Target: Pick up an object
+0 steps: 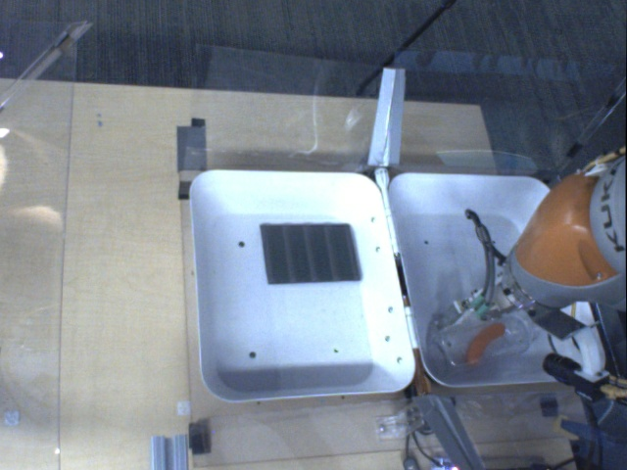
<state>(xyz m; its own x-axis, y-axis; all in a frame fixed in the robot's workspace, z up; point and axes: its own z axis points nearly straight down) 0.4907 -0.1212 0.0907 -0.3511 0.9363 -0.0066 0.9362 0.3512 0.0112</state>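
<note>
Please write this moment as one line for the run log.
arm: over right bin | hand: low, near orange object | grasp: unclear | left bin: dark ribbed pad

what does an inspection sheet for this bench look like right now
surface: wooden bench bearing left bin and right bin.
job's things: orange object in the right bin, among clear items too faint to name.
clutter: dark ribbed rectangle in the left bin.
hand: hand low over the right bin beside the orange object; finger state unclear.
cables: dark cable running along the arm to the hand.
surroundings: clear panels and dark carpet behind the bench.
</note>
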